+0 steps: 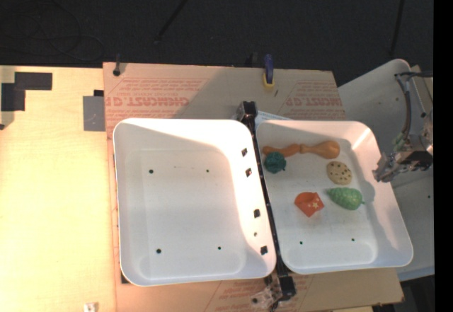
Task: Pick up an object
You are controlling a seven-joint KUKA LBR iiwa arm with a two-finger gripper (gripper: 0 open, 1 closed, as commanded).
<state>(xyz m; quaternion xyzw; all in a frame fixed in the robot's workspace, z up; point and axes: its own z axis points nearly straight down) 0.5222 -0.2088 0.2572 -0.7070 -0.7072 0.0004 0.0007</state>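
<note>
A: Two white bins sit side by side on the bench; the left bin (185, 201) adjoins the right bin (333, 247).

B: Contents of the right one, left to right?

A: A dark teal lump (274, 161) at the upper left, an orange rod-shaped piece (303, 150) behind it, a red block (308, 204), a speckled tan disc (339, 172), a green object (345, 197).

B: And the gripper?

A: The gripper (391, 168) hangs at the right rim, apart from every object. Jaw state: cannot tell.
</note>
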